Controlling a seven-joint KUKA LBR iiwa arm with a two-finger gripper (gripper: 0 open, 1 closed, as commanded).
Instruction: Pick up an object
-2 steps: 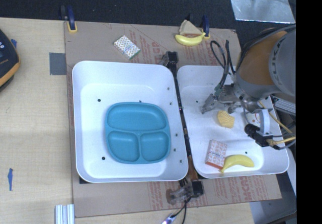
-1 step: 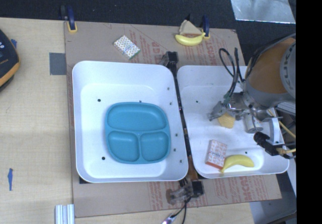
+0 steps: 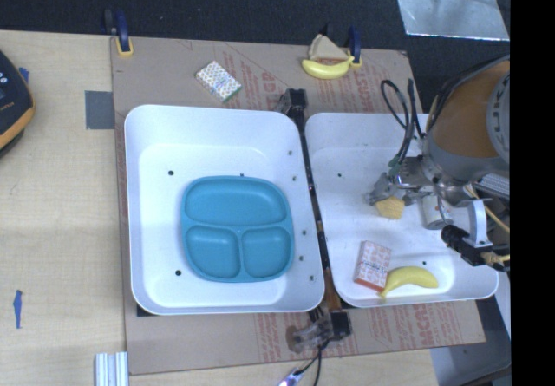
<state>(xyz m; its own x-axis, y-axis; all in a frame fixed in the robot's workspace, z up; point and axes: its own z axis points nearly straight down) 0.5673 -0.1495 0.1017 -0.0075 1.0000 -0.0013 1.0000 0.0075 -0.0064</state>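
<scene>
My gripper [image 3: 401, 191] is down in the right bin [image 3: 347, 141], near its middle, with the grey arm and its orange band coming in from the right. A small pale yellow block [image 3: 390, 209] lies on the bin floor right under the gripper's tip, touching it or nearly so. Near the bin's front edge lies a yellow banana [image 3: 409, 279]. A small red-and-white printed box [image 3: 372, 264] lies just left of the banana. The left bin [image 3: 147, 159] holds a blue divided plate [image 3: 236, 227].
Outside the bins, at the back, lie a second banana with a sandwich piece [image 3: 328, 60] and a patterned packet [image 3: 218, 80]. Black cables [image 3: 401, 111] loop over the right bin's back edge. A dark device [image 3: 10, 100] sits at the far left of the bench.
</scene>
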